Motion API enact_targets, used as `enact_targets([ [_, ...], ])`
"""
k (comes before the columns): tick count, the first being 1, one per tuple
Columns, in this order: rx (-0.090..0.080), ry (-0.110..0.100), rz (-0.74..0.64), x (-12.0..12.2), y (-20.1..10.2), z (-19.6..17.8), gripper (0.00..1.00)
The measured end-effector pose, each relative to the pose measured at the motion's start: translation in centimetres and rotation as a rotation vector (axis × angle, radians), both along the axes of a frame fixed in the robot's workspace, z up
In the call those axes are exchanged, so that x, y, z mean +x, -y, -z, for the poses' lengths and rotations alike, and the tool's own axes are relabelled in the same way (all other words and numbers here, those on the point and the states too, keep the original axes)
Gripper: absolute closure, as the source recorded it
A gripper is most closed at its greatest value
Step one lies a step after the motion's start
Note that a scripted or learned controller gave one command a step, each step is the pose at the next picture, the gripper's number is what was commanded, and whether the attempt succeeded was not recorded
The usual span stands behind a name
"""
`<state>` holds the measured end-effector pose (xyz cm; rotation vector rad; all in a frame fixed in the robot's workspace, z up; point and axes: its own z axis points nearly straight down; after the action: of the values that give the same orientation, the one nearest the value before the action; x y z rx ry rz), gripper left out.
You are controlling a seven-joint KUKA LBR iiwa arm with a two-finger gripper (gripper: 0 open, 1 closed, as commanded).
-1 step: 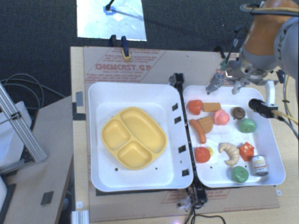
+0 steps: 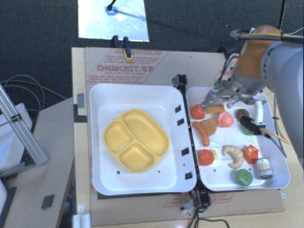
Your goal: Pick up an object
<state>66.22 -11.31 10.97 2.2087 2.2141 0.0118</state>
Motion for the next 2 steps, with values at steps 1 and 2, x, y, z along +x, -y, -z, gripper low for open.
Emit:
enact_targets([
  [1,-0.001,-0.001,0.003,0.9,4.6,-12.3,0.0],
  [2,0.003,-0.015,0.004,-2.0,9.6,-7.4,0.0],
])
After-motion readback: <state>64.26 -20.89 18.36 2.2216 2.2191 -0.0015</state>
